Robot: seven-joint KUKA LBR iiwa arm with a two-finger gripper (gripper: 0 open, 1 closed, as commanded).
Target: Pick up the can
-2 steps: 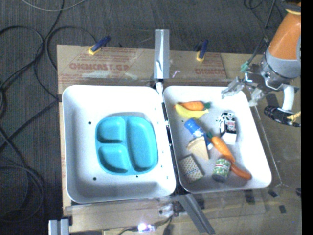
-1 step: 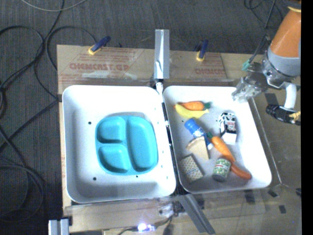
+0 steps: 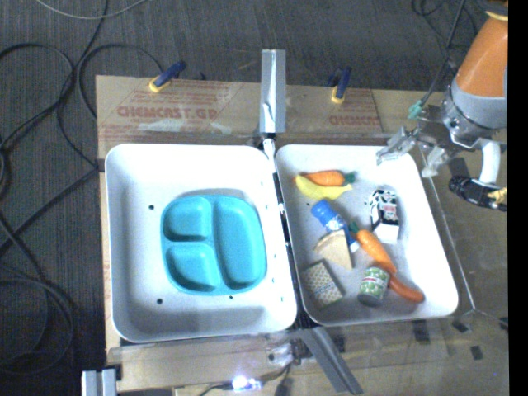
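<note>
Approach step, nothing gripped. I see my gripper (image 3: 410, 145) at the right bin's (image 3: 441, 246) far rim, fingers spread, empty. The small green-labelled metal can (image 3: 374, 285) stands near the front, touching an orange carrot (image 3: 378, 252). Next: travel forward, descend.

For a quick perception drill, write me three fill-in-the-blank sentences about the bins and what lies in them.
1. The blue divided plastic tray lies in the ____ white bin.
2. The small green-labelled can stands in the right white bin, near its ____ edge.
3. The can touches an orange ____ that lies beside it.
4. The grey arm's two-finger gripper hovers over the right bin's ____ right corner.

Missing words: left; front; carrot; far
</note>
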